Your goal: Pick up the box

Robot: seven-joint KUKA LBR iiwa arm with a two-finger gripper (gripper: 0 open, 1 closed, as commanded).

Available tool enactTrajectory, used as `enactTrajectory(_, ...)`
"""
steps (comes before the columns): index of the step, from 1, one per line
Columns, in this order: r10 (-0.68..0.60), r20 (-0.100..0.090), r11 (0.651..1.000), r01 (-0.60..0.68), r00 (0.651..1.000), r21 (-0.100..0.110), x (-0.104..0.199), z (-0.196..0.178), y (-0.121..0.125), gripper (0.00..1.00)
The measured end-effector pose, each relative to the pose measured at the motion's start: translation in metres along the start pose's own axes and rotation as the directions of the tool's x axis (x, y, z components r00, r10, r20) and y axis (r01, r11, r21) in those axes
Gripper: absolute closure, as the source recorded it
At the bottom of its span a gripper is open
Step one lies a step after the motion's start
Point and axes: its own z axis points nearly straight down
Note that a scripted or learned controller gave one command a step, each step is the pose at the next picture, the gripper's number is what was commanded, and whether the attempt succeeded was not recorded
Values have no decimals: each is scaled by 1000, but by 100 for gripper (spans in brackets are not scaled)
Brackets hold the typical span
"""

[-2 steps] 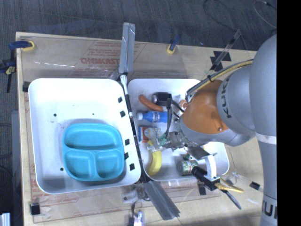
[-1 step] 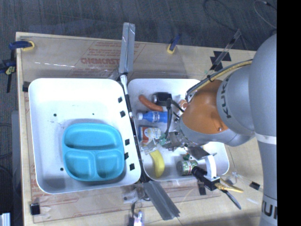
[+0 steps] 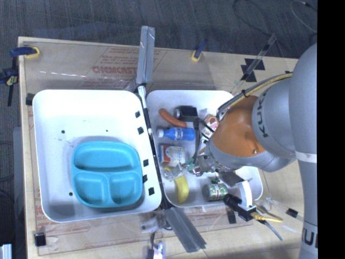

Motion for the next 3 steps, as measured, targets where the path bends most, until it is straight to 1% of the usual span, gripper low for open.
enactTrajectory(1, 41, 15, 999, -41, 999, -8, 10, -3, 49, 0)
enactTrajectory(2, 203, 4, 979, -203, 979, -3, -1, -1, 122, 0)
enactTrajectory(3, 196, 3, 981, -196, 981, 1, 1, -10, 123, 100)
